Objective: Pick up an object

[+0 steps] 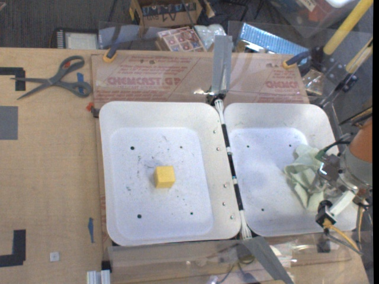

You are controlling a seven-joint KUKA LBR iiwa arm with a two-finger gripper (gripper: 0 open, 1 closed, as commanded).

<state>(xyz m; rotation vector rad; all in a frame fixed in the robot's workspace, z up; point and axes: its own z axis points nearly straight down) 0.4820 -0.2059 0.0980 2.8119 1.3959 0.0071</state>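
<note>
Bench [47, 158]: brown board top, bearing two shallow white bins side by side, touching along a middle seam.

Left bin [112, 129]: one small yellow block [165, 177], roughly cube-shaped, lying flat near the middle of the floor, well apart from every wall. Dark specks and a few screw heads on the floor around it. Untouched, by the look of it.

Right bin [260, 117]: one pale green cloth [303, 176], crumpled, lying against the right-hand side of the floor. Resting on the bin, not lifted.

Arm [361, 152]: grey with orange band, entering from the right edge, low over the right side of the right bin.

Gripper [327, 185]: just beside the cloth, at or touching its right edge; tangled with cables and fittings in the view. Open or closed: cannot tell. Nothing visibly clamped or raised.

Beyond the bins: scissors [59, 78] with blue-grey and red handles on the bench at upper left; a clear sheet with red lettering [148, 81] behind the bins; clutter of boxes and cables at the back.

Progress, as a judgement: approach stage only. Nearest candidate for the pick is the cloth, given the position of the arm. No object off the floor of either bin. Left to do: secure a hold, then lift clear. Task not yet done.
</note>
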